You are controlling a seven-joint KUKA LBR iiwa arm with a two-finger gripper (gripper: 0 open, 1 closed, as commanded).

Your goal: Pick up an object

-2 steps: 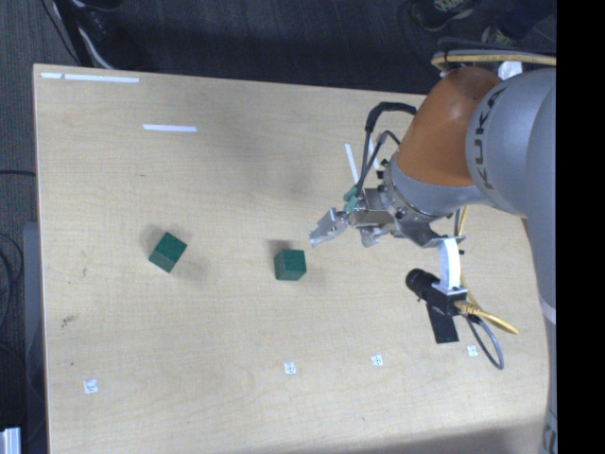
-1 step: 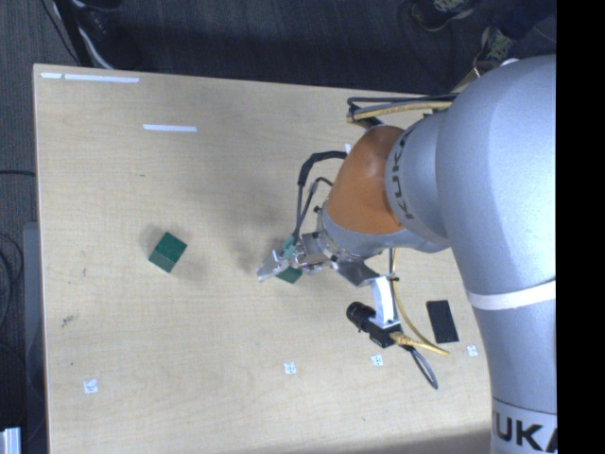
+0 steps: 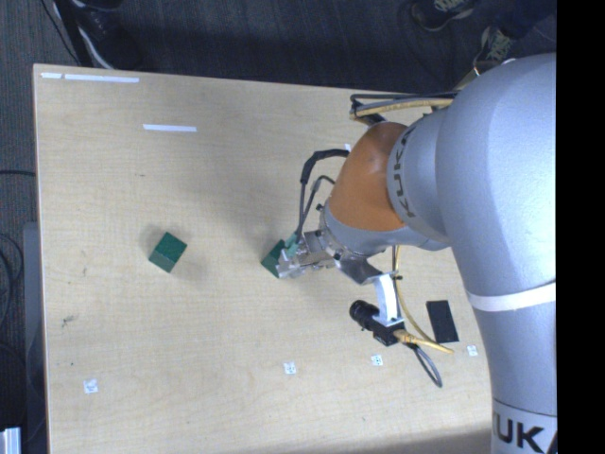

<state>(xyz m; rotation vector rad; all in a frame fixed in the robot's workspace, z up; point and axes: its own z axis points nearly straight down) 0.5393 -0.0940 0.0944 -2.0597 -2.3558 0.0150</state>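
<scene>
A small green cube (image 3: 168,252) lies alone on the left part of the light wooden bench top (image 3: 189,348). A second green block (image 3: 274,257) sits near the middle, partly hidden by my gripper (image 3: 295,259), which is right against its right side, low over the wood. The grey arm with its orange band (image 3: 364,192) reaches in from the right and covers what lies behind the gripper.
A flat black rectangle (image 3: 440,321) lies at the lower right. A black plug with a yellow wire (image 3: 383,322) hangs just below the wrist. A white tape strip (image 3: 170,128) marks the far left; small white markers (image 3: 290,368) dot the near edge.
</scene>
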